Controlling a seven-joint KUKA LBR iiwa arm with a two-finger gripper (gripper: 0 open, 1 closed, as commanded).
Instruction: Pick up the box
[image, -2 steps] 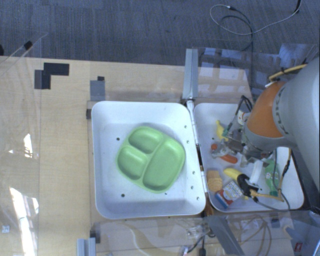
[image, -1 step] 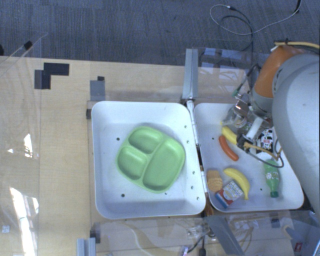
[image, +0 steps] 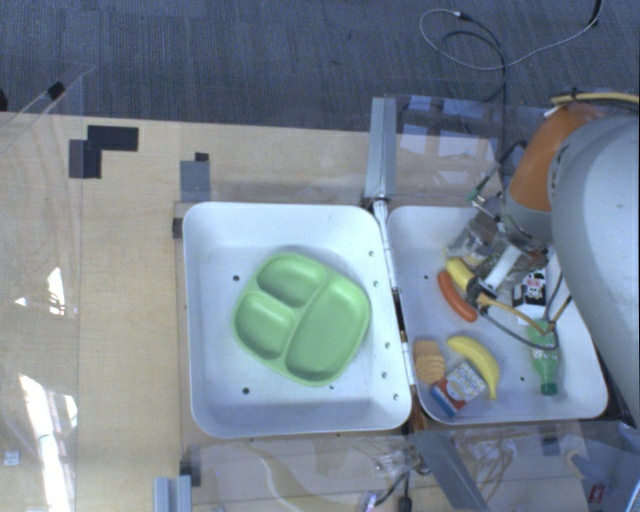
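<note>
The box (image: 457, 386) is small, with red, blue and white print. It lies at the front of the right bin (image: 580, 400), between a round biscuit (image: 429, 360) and a banana (image: 477, 362). My gripper (image: 472, 250) hangs over the middle of the right bin, well behind the box. Just below it lie a red sausage (image: 456, 297) and a small yellow item (image: 457, 272). Nothing shows as held.
A green bottle (image: 545, 373) lies at the right bin's front right, and a small white and black item (image: 533, 289) sits beside the wrist. The left bin (image: 210, 400) holds a green divided plate (image: 302, 318). A metal divider (image: 395, 300) separates the bins.
</note>
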